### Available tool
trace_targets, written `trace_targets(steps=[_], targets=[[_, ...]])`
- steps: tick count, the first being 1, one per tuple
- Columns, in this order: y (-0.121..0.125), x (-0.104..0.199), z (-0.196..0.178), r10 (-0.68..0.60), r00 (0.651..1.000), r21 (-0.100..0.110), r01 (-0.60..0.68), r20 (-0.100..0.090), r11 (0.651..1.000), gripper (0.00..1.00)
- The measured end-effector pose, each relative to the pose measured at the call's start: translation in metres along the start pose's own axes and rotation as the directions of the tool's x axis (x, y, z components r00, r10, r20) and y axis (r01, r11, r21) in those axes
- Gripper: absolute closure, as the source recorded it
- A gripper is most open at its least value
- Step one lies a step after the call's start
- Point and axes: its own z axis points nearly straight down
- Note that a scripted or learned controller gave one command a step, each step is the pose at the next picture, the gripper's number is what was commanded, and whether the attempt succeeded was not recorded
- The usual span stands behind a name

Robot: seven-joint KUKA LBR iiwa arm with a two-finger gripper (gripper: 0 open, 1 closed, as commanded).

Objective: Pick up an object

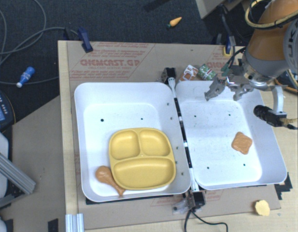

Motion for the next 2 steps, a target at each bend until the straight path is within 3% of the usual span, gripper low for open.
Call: trace_targets(steps=[1, 2], targets=[[0.005, -0.055, 0.010, 0.005, 1.000, -0.003, -0.005, 0.004, 1.000, 0.00], [-0.030, -0.102, 0.056, 0.006, 1.000, 0.006, -0.006, 0.000, 1.000, 0.00]])
